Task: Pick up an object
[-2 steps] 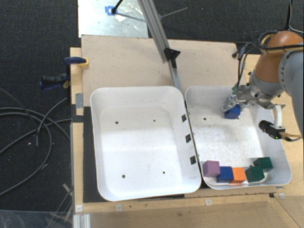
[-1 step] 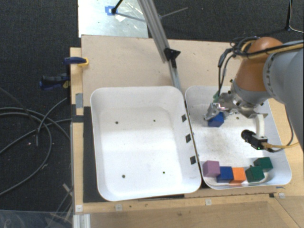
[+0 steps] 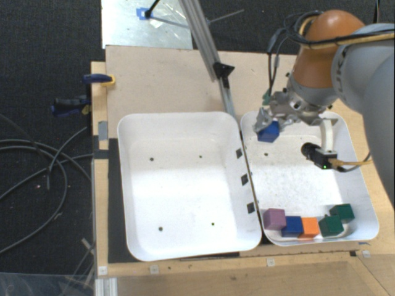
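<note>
Camera view: gripper (image 3: 270, 123) w/ blue block (image 3: 268, 132); other blocks (image 3: 307, 223) far.

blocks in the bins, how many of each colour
blue: 2, blue block at the gripper and blue block in the row
purple: 1, purple block
orange: 1, orange block
dark green: 2, front green block and rear green block
total: 6

Arm (image 3: 364, 60) truncated by right frame edge. Gripper (image 3: 270, 123) fingers partly obscured by blue block (image 3: 268, 132). Rear green block (image 3: 341, 212) partly occluded by front green block (image 3: 331, 226)
</note>
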